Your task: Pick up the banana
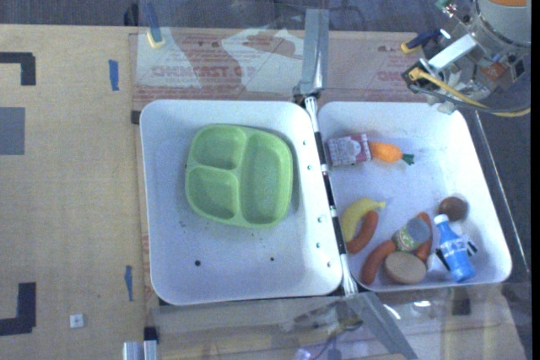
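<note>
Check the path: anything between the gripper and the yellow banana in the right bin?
Nothing visible blocks a descent. The gripper sits over the right white bin's far rim, while the curved yellow banana lies near the divider, top exposed. A red-orange sausage touches its near side and may crowd the fingers.

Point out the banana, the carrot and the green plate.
banana [358,212]: camera view, middle of its yellow curve.
carrot [386,153]: camera view, orange body.
green plate [240,142]: camera view, ridge between compartments.

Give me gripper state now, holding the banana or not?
Gripper: fingers' state cannot be told; it sits above the right bin's far corner. Banana lies in that bin beside a sausage, not held.
</note>
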Action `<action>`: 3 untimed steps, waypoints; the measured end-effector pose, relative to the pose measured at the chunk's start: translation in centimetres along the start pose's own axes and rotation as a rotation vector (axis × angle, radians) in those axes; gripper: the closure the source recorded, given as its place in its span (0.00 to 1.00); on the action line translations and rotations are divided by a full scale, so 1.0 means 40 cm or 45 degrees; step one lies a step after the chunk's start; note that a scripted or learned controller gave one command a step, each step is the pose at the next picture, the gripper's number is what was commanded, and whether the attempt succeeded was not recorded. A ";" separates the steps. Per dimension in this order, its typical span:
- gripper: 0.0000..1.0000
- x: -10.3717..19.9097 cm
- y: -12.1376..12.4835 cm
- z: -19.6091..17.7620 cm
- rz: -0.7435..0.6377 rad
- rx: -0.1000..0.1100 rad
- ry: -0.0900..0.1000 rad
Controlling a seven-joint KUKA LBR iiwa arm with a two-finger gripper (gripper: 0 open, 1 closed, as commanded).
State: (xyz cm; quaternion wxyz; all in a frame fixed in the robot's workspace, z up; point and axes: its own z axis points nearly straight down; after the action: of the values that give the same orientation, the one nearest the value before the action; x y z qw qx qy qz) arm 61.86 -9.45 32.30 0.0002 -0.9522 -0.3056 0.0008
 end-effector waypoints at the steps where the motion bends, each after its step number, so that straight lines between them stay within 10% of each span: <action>1: 1.00 0.019 -0.028 -0.085 -0.131 -0.001 0.000; 2: 1.00 -0.017 -0.223 0.153 -0.134 0.002 -0.001; 3: 1.00 -0.087 -0.251 0.327 -0.361 0.003 0.000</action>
State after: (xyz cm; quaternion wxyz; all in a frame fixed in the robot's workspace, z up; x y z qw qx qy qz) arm 53.15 -3.30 19.23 0.0014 -0.8995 -0.4369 0.0012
